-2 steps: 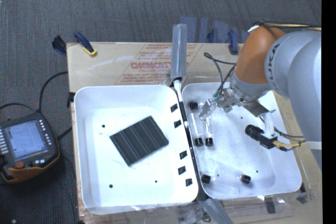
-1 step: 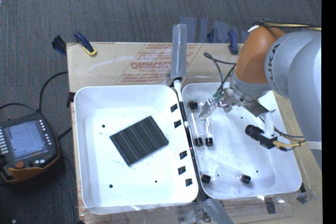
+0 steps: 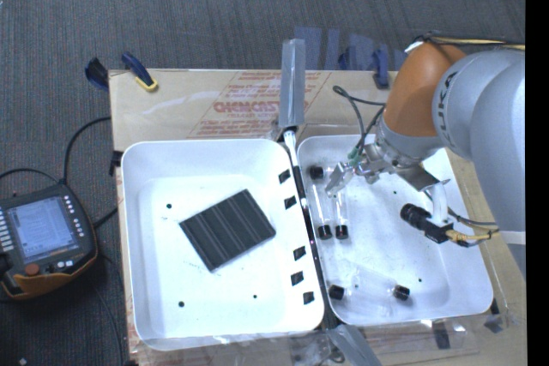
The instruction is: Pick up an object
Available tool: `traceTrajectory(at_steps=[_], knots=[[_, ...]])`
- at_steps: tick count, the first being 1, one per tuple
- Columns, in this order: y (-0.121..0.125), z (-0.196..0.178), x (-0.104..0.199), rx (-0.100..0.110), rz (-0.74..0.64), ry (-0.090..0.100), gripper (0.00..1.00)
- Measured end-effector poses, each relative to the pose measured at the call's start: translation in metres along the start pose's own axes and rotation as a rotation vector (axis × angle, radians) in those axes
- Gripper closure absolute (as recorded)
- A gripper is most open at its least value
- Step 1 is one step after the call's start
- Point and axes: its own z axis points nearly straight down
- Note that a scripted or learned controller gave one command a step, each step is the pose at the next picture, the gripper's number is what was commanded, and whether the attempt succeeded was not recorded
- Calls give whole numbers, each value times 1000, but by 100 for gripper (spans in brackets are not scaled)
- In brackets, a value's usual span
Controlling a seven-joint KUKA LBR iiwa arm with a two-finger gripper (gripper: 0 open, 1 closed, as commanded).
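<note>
Though gripper (image 3: 333,229) down, dark ribbed pad (image 3: 227,229) apart.

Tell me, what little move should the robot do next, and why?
Probably swing left over the other bin and come down there. The hand hangs over the right white bin, where I see nothing to grab under it. The dark grey ribbed flat square pad lies alone in the left white bin, and looks like the only object to pick.
</note>
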Motion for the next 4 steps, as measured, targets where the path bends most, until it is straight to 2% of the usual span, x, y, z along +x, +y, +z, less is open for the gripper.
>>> traceTrajectory(at_steps=[4], knots=[[0,0,0,0,0,0,0]])
